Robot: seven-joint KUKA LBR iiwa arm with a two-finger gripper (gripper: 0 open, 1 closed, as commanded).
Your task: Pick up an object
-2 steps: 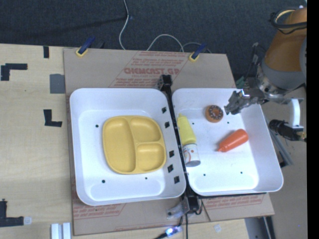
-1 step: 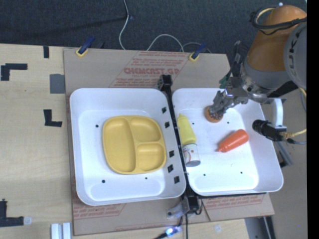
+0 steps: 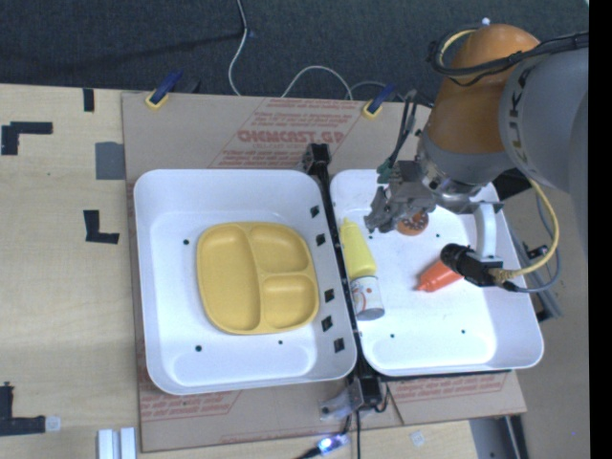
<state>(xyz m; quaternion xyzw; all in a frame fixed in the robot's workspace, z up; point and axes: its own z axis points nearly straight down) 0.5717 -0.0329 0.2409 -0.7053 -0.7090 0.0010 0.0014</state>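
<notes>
A pale wooden counter (image 3: 57, 180) with black tape marks carries a brown cardboard sheet (image 3: 277, 132), pinned at its far corners by two blue clips (image 3: 163, 88). Dark carpet lies beyond it. Two shallow white bins rest on the sheet, the left bin (image 3: 153, 189) and the right bin (image 3: 478, 342) touching along one wall.

Red print on the cardboard reads roughly "CHEMCAST GP". The small label on the yellow plastic bottle with a clear cap (image 3: 358, 256) is too fine to read.

That bottle lies flat in the right bin, against the shared wall. Across the wall from it, a yellow divided plastic plate (image 3: 256, 277) sits mid-floor in the left bin. To the bottle's right, well apart, lies an orange cone-shaped piece (image 3: 435, 277). A small brown round thing (image 3: 413, 223) sits beyond the bottle's far end, to the right.

The claw (image 3: 382, 216) of the grey arm (image 3: 535, 113) hangs just past the bottle's far end, beside the brown thing; whether it is apart or together cannot be told. Bare white floor lies open to the bottle's near right.
</notes>
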